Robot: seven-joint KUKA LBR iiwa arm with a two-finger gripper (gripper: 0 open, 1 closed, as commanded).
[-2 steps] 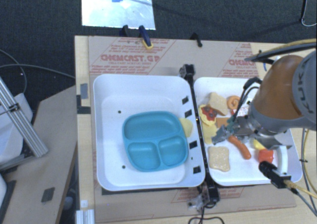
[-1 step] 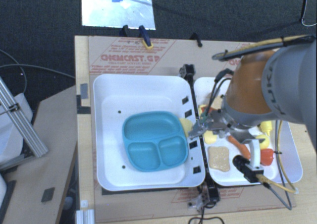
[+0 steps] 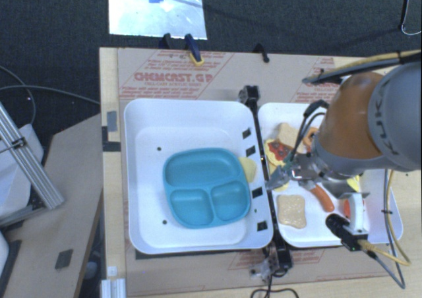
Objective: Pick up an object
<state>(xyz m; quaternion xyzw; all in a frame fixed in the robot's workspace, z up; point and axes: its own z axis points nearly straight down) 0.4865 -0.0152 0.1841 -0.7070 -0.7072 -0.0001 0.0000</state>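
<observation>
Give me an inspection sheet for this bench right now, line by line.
Surface: cardboard-covered bench bearing two white bins side by side.
Job's things: right bin holds toy food, including a bread slice, a red piece and an orange sausage.
Clutter: left bin holds a blue divided tray; a yellow piece lies at its right edge.
Grippers: gripper low over the right bin's left side; finger state unclear.
Cables: black cable at left; yellow cable at lower right.
Surroundings: dark carpet, shiny metal plate beyond the bench.
</observation>
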